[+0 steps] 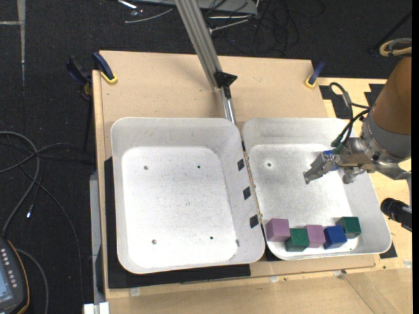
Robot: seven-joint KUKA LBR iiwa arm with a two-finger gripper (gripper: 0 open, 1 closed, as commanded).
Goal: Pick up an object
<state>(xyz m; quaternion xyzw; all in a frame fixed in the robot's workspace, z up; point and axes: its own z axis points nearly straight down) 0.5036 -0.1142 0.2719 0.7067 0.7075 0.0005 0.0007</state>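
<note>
Several small blocks lie in a row along the front of the right bin (pixel 288 135): a purple block (pixel 278 228), a dark green block (pixel 298 239), a lilac block (pixel 315 235), a blue block (pixel 334 235) and a second green block (pixel 351 226). My gripper (pixel 329 174) hangs over the middle of the right bin, well behind the row and apart from every block. Its two grey fingers (pixel 314 172) are spread open with nothing between them. The arm's orange band (pixel 396 100) is at the right edge.
The left bin (pixel 131 133) sits beside the right one, sharing a middle rim with black clips (pixel 247 191). A metal rod (pixel 200 34) slants down from the back to the bins' junction. Clamps (pixel 105 67) hold the board's back corners.
</note>
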